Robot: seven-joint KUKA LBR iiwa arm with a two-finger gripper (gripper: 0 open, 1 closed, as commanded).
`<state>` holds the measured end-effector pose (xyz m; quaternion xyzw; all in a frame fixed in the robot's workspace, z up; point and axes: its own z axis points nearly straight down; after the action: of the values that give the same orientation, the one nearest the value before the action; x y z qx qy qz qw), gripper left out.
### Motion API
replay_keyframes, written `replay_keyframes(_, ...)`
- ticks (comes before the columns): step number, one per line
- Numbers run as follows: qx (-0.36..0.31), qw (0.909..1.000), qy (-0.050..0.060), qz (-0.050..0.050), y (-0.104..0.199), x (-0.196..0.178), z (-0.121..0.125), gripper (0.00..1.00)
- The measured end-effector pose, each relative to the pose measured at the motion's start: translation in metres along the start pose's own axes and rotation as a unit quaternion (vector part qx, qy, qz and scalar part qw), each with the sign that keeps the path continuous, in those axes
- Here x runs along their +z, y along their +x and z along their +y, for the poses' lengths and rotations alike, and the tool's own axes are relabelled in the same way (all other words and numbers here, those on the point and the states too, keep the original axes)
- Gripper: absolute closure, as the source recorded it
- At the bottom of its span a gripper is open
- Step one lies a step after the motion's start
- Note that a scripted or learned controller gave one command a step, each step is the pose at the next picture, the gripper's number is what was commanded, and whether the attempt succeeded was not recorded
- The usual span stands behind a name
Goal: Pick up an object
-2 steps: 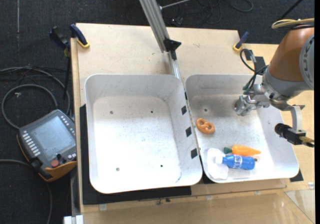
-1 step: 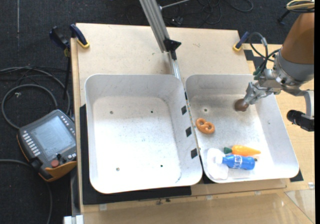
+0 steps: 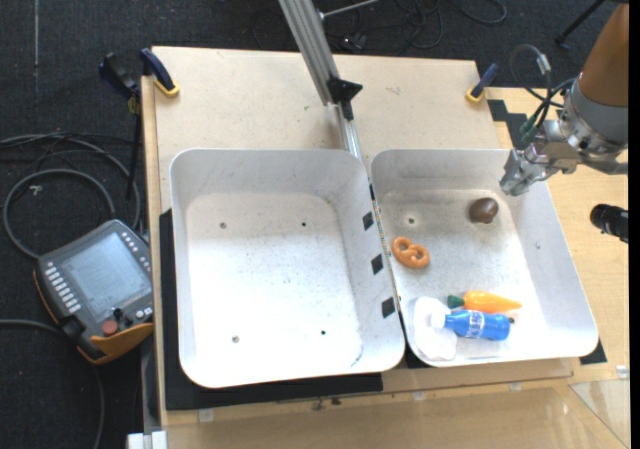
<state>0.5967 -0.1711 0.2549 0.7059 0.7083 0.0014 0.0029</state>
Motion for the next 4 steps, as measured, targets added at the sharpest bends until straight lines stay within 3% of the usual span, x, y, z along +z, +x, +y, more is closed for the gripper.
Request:
replay_keyframes(2, -0.003, 1.0000, 0.003, 0.002, 0.107, -0.010, -0.004, 1.00)
replay_keyframes(4, -0.002, 1.0000, 0.004, 0.002, 0.212, 0.006, -0.021, 1.00)
